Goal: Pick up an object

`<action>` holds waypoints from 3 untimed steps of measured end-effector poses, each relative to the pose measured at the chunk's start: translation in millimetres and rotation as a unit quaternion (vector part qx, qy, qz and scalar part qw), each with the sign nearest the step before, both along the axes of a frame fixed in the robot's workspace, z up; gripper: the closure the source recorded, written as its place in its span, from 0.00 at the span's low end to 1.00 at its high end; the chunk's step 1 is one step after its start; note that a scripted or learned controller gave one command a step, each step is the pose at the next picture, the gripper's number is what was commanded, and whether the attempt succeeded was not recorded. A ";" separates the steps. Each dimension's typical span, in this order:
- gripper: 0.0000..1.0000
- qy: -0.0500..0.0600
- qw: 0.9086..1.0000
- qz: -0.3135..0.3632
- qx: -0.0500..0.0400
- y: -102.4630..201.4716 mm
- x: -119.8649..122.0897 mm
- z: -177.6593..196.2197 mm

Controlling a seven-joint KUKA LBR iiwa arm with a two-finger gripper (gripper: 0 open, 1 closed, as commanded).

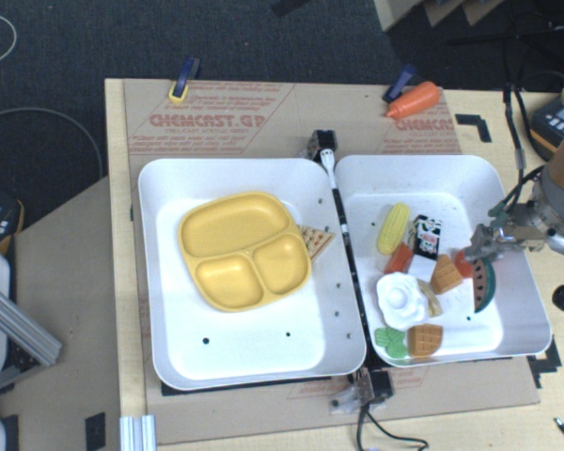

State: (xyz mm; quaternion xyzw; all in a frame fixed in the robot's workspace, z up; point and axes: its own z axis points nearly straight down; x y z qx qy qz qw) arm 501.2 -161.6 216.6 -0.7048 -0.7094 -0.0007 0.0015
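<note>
Gripper [477, 244] poised low over right bin [451, 172], beside watermelon slice [482, 283]; jaw state cannot be told. Toys crowded beside slice: neighbour likely nudged, or slice lost in glancing grasp.

Toys [421, 280] crowd right bin [376, 181]; perhaps tight.

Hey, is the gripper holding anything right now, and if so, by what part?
Cannot be told. The gripper is low in the right bin beside the watermelon slice, but nothing visibly sits between its fingers.
</note>
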 end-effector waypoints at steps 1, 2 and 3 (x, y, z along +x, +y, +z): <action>1.00 0.001 1.000 0.000 0.000 54.8 12.4 -7.2; 1.00 -0.001 1.000 0.000 0.000 109.8 20.5 -4.6; 1.00 -0.002 1.000 -0.001 -0.001 131.9 36.2 1.7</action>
